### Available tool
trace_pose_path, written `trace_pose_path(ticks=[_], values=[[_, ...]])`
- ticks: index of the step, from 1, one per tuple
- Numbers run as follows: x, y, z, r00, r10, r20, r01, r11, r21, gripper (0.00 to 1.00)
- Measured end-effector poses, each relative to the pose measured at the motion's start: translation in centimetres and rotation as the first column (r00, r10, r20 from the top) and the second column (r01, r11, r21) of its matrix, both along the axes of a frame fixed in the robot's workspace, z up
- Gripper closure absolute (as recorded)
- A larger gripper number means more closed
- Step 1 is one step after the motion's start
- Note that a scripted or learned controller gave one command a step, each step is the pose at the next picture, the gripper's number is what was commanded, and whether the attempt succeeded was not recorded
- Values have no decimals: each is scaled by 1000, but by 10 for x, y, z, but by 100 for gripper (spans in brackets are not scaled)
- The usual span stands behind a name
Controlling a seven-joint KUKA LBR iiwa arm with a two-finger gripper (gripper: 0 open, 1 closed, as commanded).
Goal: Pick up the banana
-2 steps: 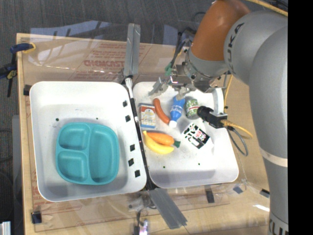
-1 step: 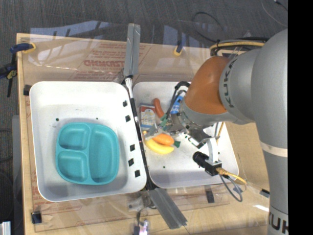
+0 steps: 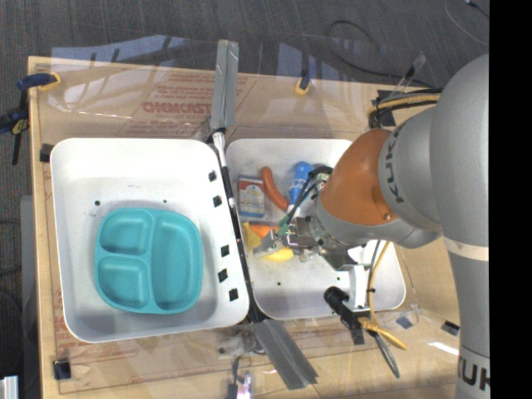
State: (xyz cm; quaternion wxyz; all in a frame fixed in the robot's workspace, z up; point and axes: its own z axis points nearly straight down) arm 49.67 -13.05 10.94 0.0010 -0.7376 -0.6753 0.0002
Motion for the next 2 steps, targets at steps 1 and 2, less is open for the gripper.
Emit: trace_pose_path(ticks=[1,2], values=[[49,-21,-15,968,252,5,-252,968,-2,0],[49,-21,-6,967,256,2,-256,967,-1,100]])
